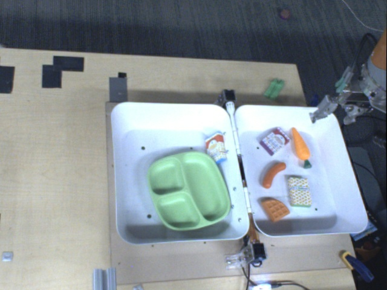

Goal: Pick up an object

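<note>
The right bin holds a purple and white carton, an orange carrot, a reddish sausage, a patterned green and white packet and a brown waffle. My gripper hangs over that bin's far right corner, up and to the right of the carrot. It is open, with nothing between its fingers. In the left bin lie a green divided plate and a small white, red and blue carton.
A small green object lies on the bench behind the right bin. A black clamp sits at the far end of the wall between the bins. Black markers dot the bench at the far left.
</note>
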Controlling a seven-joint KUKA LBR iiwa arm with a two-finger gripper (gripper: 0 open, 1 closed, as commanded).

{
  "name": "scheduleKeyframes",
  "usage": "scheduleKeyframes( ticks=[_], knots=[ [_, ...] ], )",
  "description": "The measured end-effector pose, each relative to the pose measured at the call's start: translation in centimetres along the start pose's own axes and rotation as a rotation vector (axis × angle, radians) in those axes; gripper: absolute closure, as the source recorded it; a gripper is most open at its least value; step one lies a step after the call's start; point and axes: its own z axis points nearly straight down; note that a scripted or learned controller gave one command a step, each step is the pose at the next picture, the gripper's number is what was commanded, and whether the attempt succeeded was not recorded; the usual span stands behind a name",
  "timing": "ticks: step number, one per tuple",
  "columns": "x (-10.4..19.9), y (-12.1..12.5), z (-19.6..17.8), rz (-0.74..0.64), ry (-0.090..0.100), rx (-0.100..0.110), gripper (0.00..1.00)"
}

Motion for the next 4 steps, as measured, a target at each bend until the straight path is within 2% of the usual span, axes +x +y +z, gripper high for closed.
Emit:
scheduleKeyframes(
  ticks=[1, 2, 3, 4],
  knots=[
    [4.3, 2.0, 14.4, 0.001, -0.002, -0.01, 0.0],
    [4.4, 2.2, 13.1, -0.002, -0.002, -0.016, 1.0],
    [4.4, 2.2, 13.2, -0.002, -0.002, -0.015, 0.0],
    [7.1, -2.1, 15.2, 0.003, -0.002, -0.016, 0.0]
  ],
)
